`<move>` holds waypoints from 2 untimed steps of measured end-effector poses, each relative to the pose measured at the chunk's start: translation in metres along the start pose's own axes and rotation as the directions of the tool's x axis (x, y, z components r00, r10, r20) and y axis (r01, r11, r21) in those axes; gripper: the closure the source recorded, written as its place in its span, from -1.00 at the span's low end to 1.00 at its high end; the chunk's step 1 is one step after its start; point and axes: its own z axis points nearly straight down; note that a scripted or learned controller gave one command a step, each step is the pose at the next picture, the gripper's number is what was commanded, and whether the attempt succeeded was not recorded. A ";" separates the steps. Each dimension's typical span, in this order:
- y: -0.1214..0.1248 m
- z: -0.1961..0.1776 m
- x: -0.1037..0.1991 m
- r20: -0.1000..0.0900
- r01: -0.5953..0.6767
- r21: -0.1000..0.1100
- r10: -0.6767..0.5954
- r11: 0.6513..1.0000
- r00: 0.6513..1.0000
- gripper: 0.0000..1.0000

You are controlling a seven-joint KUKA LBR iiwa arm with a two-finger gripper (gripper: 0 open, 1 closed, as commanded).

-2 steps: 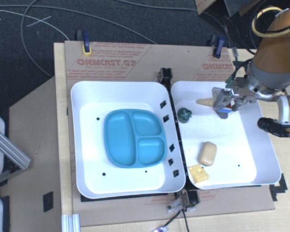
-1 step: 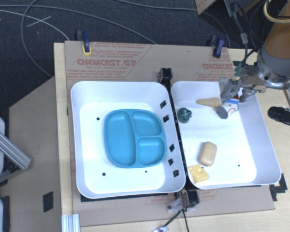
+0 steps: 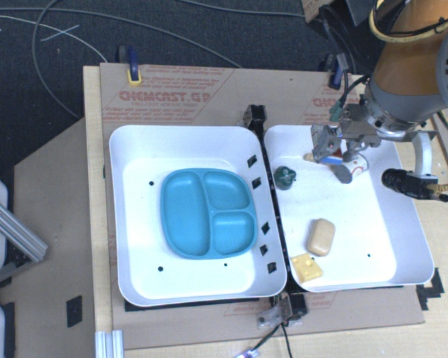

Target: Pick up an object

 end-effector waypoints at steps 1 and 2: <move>0.007 0.018 0.052 0.000 0.000 0.002 0.000 1.000 1.000 1.00; 0.014 0.013 0.110 0.000 0.001 -0.004 -0.001 1.000 1.000 1.00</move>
